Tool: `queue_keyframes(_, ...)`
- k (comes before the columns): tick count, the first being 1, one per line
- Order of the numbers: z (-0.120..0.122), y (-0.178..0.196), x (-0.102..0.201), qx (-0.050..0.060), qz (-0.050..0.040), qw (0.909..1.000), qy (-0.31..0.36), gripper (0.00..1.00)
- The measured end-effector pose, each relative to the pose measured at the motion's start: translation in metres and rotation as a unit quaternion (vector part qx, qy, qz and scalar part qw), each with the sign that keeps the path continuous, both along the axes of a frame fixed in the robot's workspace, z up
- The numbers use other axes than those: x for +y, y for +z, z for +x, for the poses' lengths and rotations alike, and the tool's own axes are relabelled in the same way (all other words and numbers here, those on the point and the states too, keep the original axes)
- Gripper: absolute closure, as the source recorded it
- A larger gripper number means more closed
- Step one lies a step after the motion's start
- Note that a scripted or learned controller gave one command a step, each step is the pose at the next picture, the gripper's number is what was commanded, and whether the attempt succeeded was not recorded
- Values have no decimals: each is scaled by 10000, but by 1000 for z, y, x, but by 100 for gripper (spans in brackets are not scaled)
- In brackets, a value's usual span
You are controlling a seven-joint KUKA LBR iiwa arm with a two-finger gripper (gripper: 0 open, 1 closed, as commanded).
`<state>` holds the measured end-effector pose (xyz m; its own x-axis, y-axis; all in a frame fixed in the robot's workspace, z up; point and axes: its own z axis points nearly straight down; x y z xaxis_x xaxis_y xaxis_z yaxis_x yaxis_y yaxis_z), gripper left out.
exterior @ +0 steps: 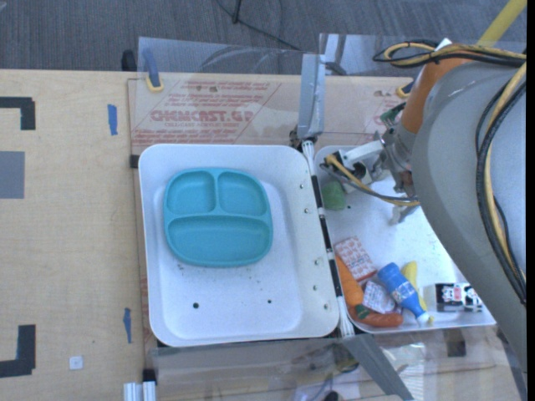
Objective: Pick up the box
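Claw: two-finger gripper [399, 192] on the grey arm, low over the far part of the right bin; fingers too hidden by wrist hardware and cables to tell, grip state cannot be told.
Arm: bulky grey arm with orange band [468, 140], entering from the right, covering much of the right bin's far side.
Box: small flat carton with red-and-white printed pattern [354, 257], lying on the right bin's floor near the divider, well apart from the claw, closer to the camera.
Right bin: shallow white tray [418, 241].
Near the box: orange carrot-shaped toy [351, 287] just beside it; blue bottle with white cap [401, 287]; yellow banana-shaped piece [413, 276]; small black-and-white packet [456, 296] at the near right edge.
Green item: small round green object [333, 195] at the bin's far left, beside the claw.
Left bin: shallow white tray [234, 307] holding a turquoise three-compartment plastic plate [217, 216].
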<state>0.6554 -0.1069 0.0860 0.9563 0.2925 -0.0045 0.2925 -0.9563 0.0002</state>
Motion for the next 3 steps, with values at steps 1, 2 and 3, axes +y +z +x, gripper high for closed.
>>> queue_keyframes(1,-80,1,5,-15,14,9995,-325,0)
queue_keyframes(2,-80,12,6,-9,11,9995,-302,100)
queue_keyframes(3,-80,11,6,-5,12,9996,-299,0)
